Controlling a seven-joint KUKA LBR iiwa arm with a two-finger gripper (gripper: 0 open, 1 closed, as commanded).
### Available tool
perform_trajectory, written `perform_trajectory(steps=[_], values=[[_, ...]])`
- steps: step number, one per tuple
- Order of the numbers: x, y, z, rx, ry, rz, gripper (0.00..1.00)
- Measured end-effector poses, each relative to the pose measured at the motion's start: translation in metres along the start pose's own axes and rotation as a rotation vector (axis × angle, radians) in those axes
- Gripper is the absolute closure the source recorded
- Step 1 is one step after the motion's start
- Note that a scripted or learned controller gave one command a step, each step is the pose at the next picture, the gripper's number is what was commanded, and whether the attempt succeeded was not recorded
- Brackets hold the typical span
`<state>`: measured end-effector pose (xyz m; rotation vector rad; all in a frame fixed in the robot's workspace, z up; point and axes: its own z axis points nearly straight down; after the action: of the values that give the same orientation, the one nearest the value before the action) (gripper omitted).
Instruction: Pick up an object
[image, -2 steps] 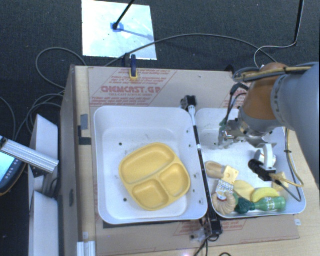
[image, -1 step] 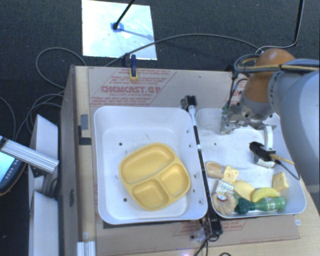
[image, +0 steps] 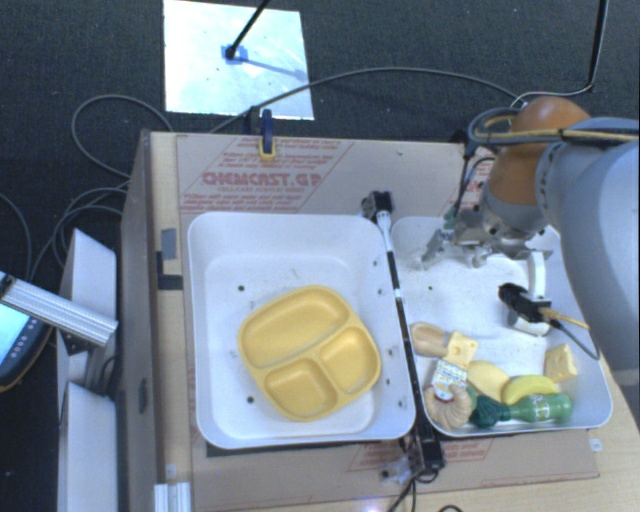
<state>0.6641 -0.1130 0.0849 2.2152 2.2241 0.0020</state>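
My hand (image: 457, 250) hangs open over the far end of the right-hand bin (image: 450, 295), with nothing between its fingers.

The food pieces lie heaped at that bin's near end, well apart from my hand. A banana (image: 530, 386) touches a green bottle (image: 542, 407), with a cheese wedge (image: 461, 351), a tan roll (image: 428, 340) and a small yellow block (image: 560, 362) close by. A dark green piece (image: 487, 412) beside the bottle is too small to name. My arm (image: 590, 190) covers the bin's far corner. The other bin (image: 250, 260) holds a yellow divided plate (image: 310, 350), and both bins sit on the table (image: 300, 165).
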Motion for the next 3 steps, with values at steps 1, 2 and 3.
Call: perform_trajectory(steps=[1,2,3], values=[[-0.049,0.006,-0.085,-0.004,-0.002,0.002,0.0],[-0.095,0.004,-0.039,0.002,-0.001,0.003,0.0],[-0.093,-0.021,0.001,0.002,0.0,0.002,0.0]])
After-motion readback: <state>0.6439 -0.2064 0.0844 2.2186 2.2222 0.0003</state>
